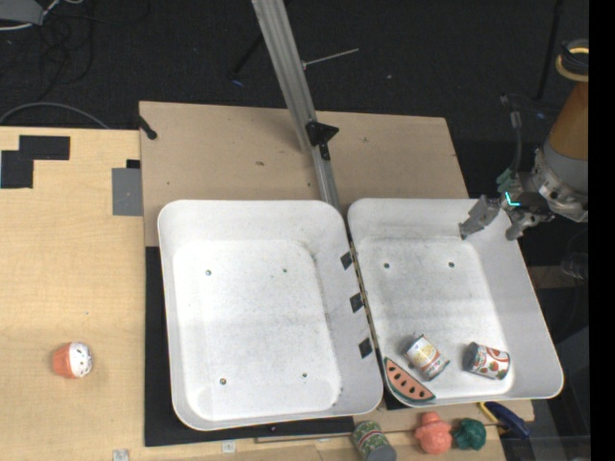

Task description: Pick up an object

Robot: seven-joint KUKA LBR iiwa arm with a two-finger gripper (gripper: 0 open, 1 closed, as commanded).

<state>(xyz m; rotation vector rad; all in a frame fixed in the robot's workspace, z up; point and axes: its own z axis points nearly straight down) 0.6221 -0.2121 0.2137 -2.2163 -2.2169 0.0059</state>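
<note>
My gripper [500, 221] hangs over the far right rim of the right bin [452, 286], its two grey fingers spread apart and open with nothing between them. Well below it, at the near end of that bin, lie a small tin can [425, 355], a second can with a red and white label [486, 360], and a watermelon slice toy [407, 381] at the near left corner. The gripper is far from all three.
The left bin [252, 315] sits beside the right one. Past the near edge lie a green can [369, 440], a pink toy [433, 433] and a green toy [470, 434]. An orange and white ball [72, 360] rests on the wooden bench at left. A metal rail [293, 84] slants behind the bins.
</note>
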